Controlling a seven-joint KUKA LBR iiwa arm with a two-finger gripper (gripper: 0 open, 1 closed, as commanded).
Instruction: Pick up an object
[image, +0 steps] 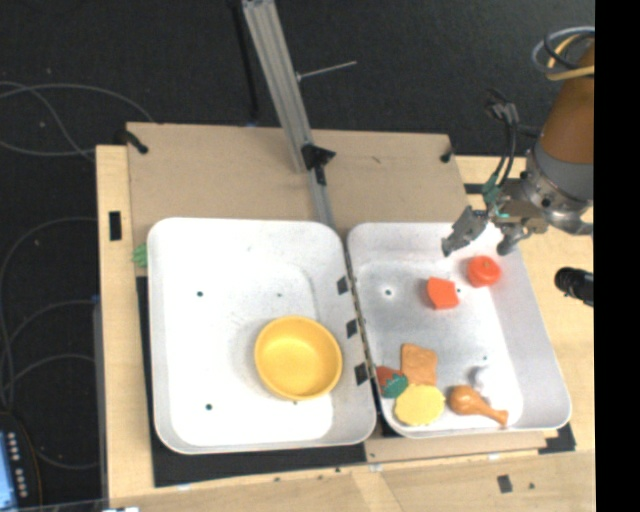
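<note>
Camera view, jaws spread wide, holding nothing, above right bin, beside red cylinder.

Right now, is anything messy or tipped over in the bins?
Nothing stands out. The yellow bowl sits upright in the left bin. The toy foods lie loose in the right bin, some bunched at its near edge. The open gripper hangs above.

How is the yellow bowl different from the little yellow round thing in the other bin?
The yellow bowl is much bigger than the flat yellow disc. The bowl is hollow and stands alone in the left bin; the disc is flat and crowded by other toys at the near edge of the right bin. Both are yellow and round.
</note>
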